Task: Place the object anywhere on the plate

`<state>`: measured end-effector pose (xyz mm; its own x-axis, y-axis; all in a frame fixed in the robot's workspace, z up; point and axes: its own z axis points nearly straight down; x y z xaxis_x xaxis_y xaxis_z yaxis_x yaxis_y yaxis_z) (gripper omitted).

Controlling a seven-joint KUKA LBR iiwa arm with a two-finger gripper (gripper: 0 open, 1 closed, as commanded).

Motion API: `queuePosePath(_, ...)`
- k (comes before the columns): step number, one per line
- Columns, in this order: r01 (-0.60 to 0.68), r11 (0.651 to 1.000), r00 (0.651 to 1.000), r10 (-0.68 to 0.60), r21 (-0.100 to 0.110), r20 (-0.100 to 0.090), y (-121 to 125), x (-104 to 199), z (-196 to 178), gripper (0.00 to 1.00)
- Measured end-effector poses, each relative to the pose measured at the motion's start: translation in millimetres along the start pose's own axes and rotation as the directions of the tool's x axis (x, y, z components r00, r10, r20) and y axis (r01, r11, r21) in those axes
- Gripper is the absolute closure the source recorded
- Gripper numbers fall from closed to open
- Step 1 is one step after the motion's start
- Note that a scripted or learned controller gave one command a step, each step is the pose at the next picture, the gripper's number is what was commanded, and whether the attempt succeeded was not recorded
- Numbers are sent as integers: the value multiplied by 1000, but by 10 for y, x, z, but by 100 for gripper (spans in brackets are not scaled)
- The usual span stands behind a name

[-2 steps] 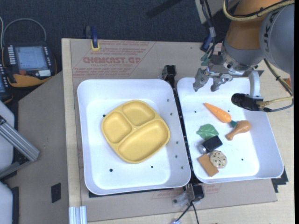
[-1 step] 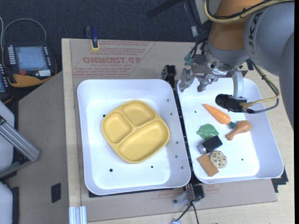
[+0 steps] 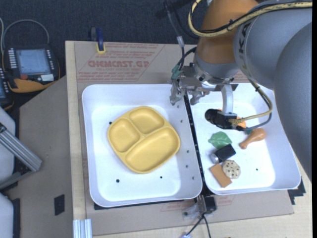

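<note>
Nearest the camera, the candidate objects are grouped in the right bin: a cookie, a green piece and a drumstick, none yet on the yellow plate, which lies in the left bin. Farther back, the gripper is seen over the far end of the wall between the bins, with nothing visibly held; how far it is open cannot be told. One object standing apart, probably the drumstick, should be approached squarely from above so that its neighbours are not disturbed.
</note>
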<state>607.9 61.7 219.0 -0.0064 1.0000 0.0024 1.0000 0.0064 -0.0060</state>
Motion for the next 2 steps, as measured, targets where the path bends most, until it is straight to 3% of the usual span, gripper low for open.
queuePosePath(1,-1,1000,1000,1,-6,1,-49,561,-143,100)
queuePosePath(2,-7,1000,1000,7,0,4,8,486,36,100)
